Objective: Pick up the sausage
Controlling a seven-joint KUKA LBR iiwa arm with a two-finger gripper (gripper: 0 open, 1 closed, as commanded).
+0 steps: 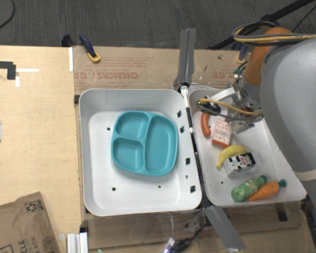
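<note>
Camera view: the sausage (205, 124) is seen lying in the right bin (266, 152), just left of the orange-and-white carton (221, 132), pretty much alongside it. The arm (289, 88) is hung over the carton's far end, and whether the jaws are open or shut can't be told, tbh. A banana (231, 154) is spotted just on the carton's near side.

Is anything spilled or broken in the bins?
Nothing looks spilled or broken. The green bottle lies on its side beside the carrot in the right bin, and the teal plate sits slightly crooked in the left bin.
</note>
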